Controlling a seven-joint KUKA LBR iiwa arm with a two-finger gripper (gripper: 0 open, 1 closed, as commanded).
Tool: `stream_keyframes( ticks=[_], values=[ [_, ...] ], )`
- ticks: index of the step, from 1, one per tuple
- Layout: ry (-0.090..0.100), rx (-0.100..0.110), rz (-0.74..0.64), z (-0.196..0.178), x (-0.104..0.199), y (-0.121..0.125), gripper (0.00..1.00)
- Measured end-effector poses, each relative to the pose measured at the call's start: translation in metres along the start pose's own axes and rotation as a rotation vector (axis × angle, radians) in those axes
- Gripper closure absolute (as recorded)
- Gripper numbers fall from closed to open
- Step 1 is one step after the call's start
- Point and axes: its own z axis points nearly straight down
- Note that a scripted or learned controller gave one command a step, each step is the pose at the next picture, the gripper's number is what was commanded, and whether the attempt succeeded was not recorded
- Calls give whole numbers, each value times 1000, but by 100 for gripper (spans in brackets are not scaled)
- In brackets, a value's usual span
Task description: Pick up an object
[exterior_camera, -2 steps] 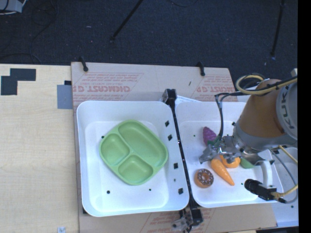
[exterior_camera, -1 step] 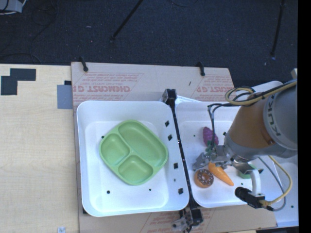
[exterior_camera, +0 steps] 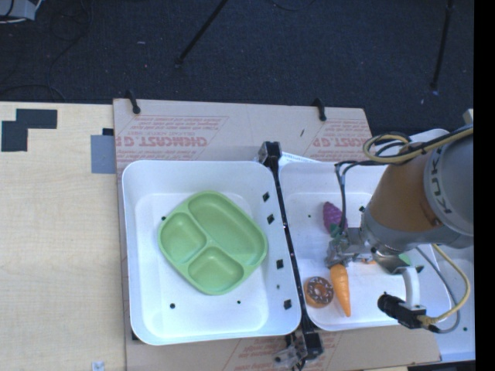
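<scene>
1. Camera view: two shallow white plastic bins sit side by side on a cardboard sheet; the left bin [exterior_camera: 147, 207] holds a light green plastic plate [exterior_camera: 213, 242] with three compartments, lying flat near its middle.
2. The right bin [exterior_camera: 309, 178] holds three small things close together: a purple grape-like toy [exterior_camera: 332, 215] toward the middle, an orange toy carrot [exterior_camera: 340, 287] pointing toward the bin's near edge, and a brown ring-shaped toy doughnut [exterior_camera: 319, 291] just beside the carrot on its left.
3. The grey arm with its orange band [exterior_camera: 402, 199] reaches in from the right and hangs over the right bin.
4. The two-finger gripper [exterior_camera: 344, 251] sits low, directly above the thick top end of the carrot and just below the purple toy.
5. Whether the claw is released or clenched cannot be told, since the wrist covers it.
6. Nothing is visibly lifted; the carrot lies on the bin floor.
</scene>
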Motion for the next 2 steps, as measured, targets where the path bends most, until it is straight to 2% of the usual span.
stream_keyframes(
  ticks=[1,2],
  values=[
    [-2,-8,-8,-63,-1,1,100],
    [-2,-8,-9,-106,3,3,100]
  ],
)
